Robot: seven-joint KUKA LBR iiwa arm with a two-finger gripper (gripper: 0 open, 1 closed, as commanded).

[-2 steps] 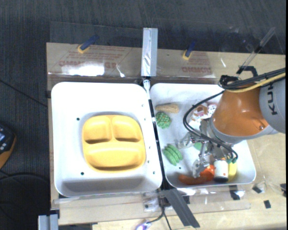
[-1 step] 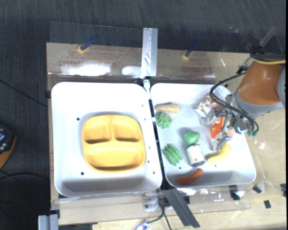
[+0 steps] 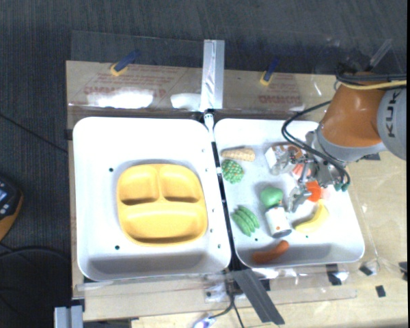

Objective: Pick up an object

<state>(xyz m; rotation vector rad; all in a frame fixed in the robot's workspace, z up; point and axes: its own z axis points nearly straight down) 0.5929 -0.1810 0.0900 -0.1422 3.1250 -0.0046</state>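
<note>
Over the right bin (image 3: 355,241), end effector (image 3: 302,191) low among the clutter, beside the orange piece (image 3: 316,192) and above the banana (image 3: 313,220); grip impossible to judge; approach step, apparently; next: settle on one item, close, lift straight.

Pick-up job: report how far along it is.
Done: the arm has reached into the right bin, with the pincer low among the toys near the orange piece and banana. In hand: nothing visibly held. Left: grasp and lift an item; the yellow tray in the left bin holds nothing.
</note>
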